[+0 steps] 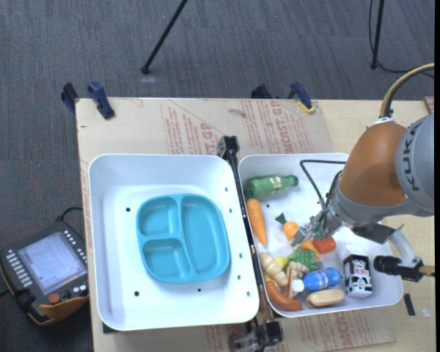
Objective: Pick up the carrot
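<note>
A long orange carrot (257,221) lies along the left wall of the right bin (319,160), just below a green bottle (270,185). A smaller orange piece with a green top (288,228) sits a little to the carrot's right. My gripper (310,232) hangs low over the middle of the right bin, to the right of both, above the pile of toy food. It is apart from the long carrot by several centimetres. The arm's orange band (378,167) hides the bin's right part.
The right bin also holds a red tomato-like piece (325,245), green leafy food (305,257), a blue item (321,278), a sausage (282,298), a bread roll (325,297) and a small carton (358,276). A blue divided plate (183,237) lies in the left bin (110,196).
</note>
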{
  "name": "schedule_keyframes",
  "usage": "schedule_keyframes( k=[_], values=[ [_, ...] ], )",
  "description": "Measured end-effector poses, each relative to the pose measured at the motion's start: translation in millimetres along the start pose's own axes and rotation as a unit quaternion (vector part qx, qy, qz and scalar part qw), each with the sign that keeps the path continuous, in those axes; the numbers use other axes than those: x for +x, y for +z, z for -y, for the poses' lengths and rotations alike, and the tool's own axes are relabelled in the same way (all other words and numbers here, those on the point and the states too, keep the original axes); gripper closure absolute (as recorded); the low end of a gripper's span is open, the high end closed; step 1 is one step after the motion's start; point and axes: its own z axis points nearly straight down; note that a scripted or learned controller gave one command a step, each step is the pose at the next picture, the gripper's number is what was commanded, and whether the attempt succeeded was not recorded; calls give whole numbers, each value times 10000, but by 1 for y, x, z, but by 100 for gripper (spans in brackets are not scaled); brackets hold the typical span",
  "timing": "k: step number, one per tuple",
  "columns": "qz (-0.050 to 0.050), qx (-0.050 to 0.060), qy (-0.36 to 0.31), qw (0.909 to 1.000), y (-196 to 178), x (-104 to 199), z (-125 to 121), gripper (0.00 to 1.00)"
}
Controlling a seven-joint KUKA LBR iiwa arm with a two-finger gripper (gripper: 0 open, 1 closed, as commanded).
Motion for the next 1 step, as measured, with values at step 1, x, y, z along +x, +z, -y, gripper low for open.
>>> schedule_keyframes(
  k=[1],
  values=[
    [0,9,2994,9541,-87,48,36,100]
  ],
)
